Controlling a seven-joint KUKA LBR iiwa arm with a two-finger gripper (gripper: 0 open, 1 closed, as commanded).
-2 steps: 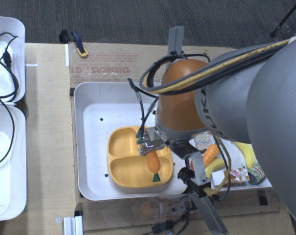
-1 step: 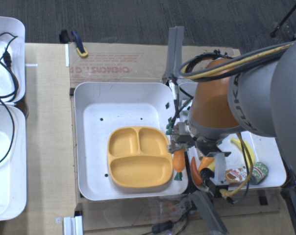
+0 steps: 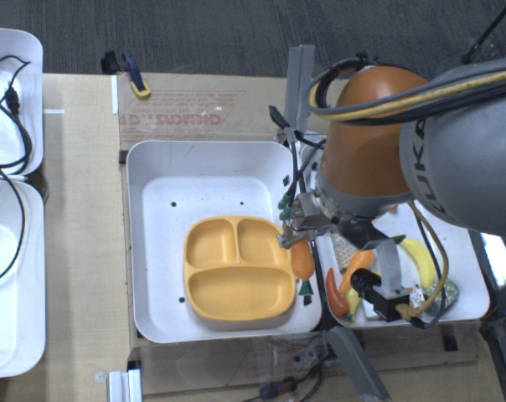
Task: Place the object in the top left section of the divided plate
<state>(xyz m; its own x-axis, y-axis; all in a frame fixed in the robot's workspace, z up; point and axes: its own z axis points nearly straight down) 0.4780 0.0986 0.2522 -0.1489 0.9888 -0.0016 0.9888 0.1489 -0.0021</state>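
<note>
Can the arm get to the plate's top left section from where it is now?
Probably yes: the gripper hangs at the divided plate's right rim, and nothing lies in the top left section.

Partial letters "UK" on the grey arm; mirrored, unreadable red print on the cardboard.

A dark grey carpeted floor ran along the top of the view, behind a pale wooden bench. A brown cardboard sheet with faint reversed red lettering lay flat on the bench. A blue-and-yellow clamp sat at the bench's far edge. At the left stood white containers, with black cables looping over them. The light was even and soft.
</note>
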